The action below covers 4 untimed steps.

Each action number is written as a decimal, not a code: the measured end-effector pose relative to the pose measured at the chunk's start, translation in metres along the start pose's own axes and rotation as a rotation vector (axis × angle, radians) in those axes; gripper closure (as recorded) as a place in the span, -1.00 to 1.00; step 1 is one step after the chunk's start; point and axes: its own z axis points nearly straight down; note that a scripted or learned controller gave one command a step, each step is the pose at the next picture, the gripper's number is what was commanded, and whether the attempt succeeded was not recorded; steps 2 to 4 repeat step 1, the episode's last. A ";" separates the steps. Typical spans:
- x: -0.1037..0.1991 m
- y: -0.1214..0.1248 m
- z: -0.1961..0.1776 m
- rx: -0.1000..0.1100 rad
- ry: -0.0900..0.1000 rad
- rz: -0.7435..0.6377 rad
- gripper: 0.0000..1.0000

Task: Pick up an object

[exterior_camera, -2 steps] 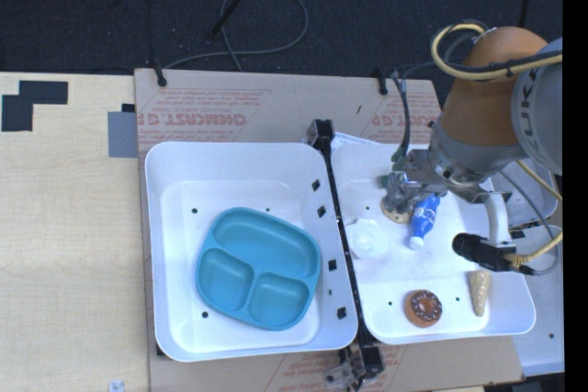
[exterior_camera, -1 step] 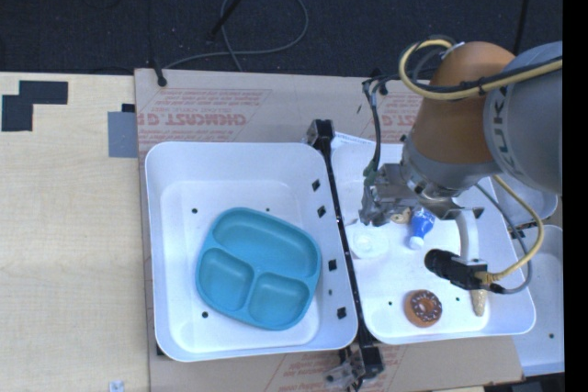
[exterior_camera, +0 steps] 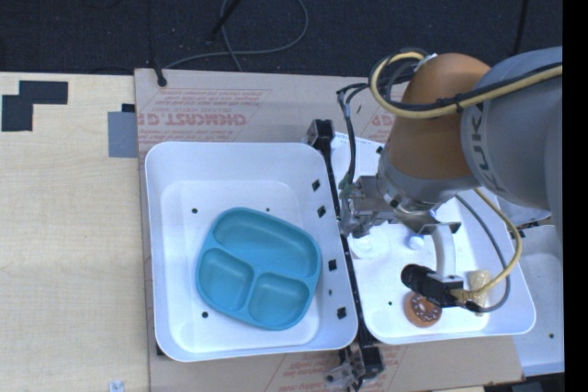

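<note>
- A blue divided plate (exterior_camera: 257, 268) lies in the left white bin (exterior_camera: 175, 170).
- The grey arm (exterior_camera: 496, 133) hangs over the right bin (exterior_camera: 514, 312).
- A small brown round object (exterior_camera: 424, 311) lies near that bin's front edge.

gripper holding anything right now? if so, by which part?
Cannot tell. The gripper is low in the right bin, largely hidden under the wrist; no object shows in it.

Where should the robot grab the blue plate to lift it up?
Probably by the rim. The blue plate lies flat in the left bin, so the pincer should come straight down from above and pinch one edge, one finger outside and one inside a compartment. Its upper-left rim looks best, since more bare bin floor shows there.
</note>
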 end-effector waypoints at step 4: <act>0.050 -0.006 0.005 0.000 0.000 -0.002 1.00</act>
